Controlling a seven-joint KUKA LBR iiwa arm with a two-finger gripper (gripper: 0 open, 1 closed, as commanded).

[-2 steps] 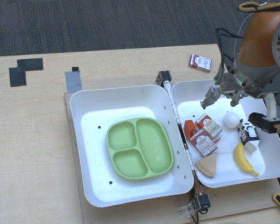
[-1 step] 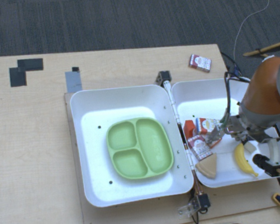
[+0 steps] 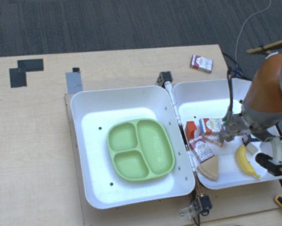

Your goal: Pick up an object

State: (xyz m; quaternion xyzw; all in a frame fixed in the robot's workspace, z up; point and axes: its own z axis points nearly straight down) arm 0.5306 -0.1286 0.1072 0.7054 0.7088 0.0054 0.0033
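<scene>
A green divided plate point(image 3: 140, 149) fills the left bin point(image 3: 88, 116); the gripper point(image 3: 228, 133), grip unclear, hovers over red-white packets point(image 3: 201, 148) beside a banana point(image 3: 244, 161).

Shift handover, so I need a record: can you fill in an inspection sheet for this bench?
Surface: wooden bench, two white bins side by side.
Job's things: right bin holds banana, wedge, red-and-white packets.
Clutter: green plate in left bin; small packet on the bench.
Grippers: gripper low over the packets; grasp not discernible.
Cables: thin cable on floor.
Surroundings: grey carpet.
</scene>
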